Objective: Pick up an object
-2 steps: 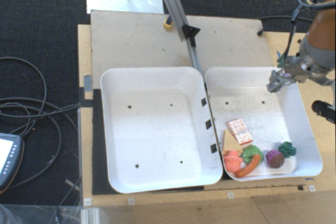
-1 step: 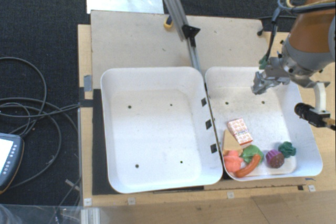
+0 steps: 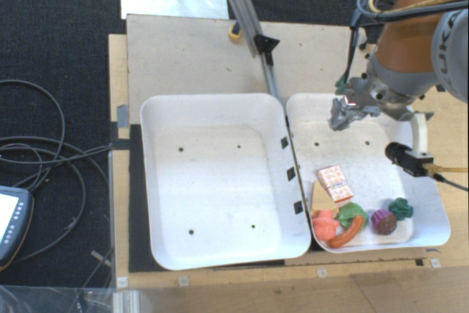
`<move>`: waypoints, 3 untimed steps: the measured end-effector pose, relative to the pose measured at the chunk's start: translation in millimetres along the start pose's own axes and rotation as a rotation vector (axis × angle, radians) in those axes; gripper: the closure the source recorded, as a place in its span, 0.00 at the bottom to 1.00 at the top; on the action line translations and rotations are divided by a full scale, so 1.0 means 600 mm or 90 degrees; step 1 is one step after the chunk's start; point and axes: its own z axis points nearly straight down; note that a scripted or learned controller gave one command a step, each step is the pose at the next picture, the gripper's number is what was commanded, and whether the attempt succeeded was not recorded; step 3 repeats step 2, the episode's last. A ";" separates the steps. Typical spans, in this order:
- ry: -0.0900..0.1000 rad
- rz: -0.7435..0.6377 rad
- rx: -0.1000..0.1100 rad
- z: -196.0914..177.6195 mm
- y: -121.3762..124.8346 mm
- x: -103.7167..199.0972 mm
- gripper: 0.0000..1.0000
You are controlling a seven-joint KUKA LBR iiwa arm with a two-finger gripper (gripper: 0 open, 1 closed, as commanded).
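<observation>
A: Entry for this frame. Where was the gripper (image 3: 343, 116)?

B: Over the right bin (image 3: 308, 113), near its far edge, towards the far-left corner; it hung from the arm (image 3: 414, 26), which reached in from the right side of the bench (image 3: 183, 55). How far its pincer stood apart I could not tell — from this slant it read as one dark grey lump; nothing was seen between its tips.

A: And the candidate objects?

B: All in the right bin, crowded along its near edge; none under the gripper. The pink-and-white box (image 3: 334, 182) lay furthest in from that edge, touching a tan wedge (image 3: 320, 198); nearer the near-left corner sat the salmon-coloured piece (image 3: 323, 224), the orange sausage-shaped piece (image 3: 347, 231) and the green leafy piece (image 3: 351, 212), all in contact or nearly so; the purple round piece (image 3: 382, 221) and the dark green piece (image 3: 401, 208) sat towards the near-right corner.

A: Why the bunching?

B: My judgement only — the bin floor probably dips towards that edge, so loose items gather there; the left bin (image 3: 220, 179) carried nothing I could see.

A: Consequence for the pick?

B: The gripper stood well apart from every item; a grasp had not begun. I judged the box the easiest target — flat faces, some free room on its far side; the clustered pieces risked a two-item or glancing grasp.
</observation>
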 end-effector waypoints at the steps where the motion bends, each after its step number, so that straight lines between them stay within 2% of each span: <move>1: 0.000 0.000 0.001 0.021 -0.014 0.081 1.00; 2: 0.000 0.000 0.001 0.038 -0.023 0.162 1.00; 3: 0.000 0.000 0.001 0.038 -0.023 0.162 1.00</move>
